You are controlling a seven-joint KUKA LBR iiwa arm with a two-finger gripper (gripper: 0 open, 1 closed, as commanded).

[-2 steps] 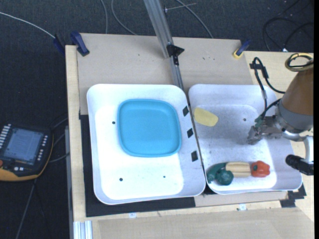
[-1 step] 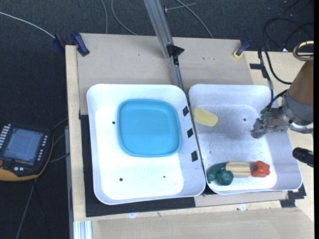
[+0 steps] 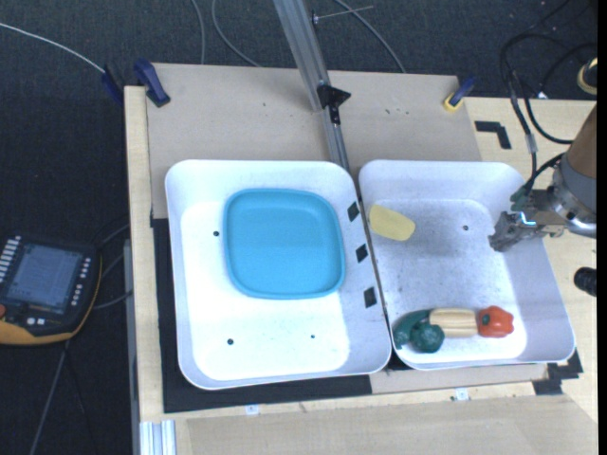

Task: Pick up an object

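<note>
Pincer (image 3: 505,236) at right bin's (image 3: 531,282) right edge, grip state unclear; nothing lifted, yellow piece (image 3: 391,223) untouched, pick pending.

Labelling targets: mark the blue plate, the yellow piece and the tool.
blue plate (image 3: 285,243), camera view, centre of its flat base.
yellow piece (image 3: 391,223), camera view, middle of its top.
tool (image 3: 504,235), camera view, between fingertips.

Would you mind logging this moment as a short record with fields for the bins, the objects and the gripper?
left bin: holds a blue tray
right bin: yellow piece near its upper left; green piece, tan piece and red piece in a row along its near edge
gripper: over the right bin's right side, nothing visibly held
</note>
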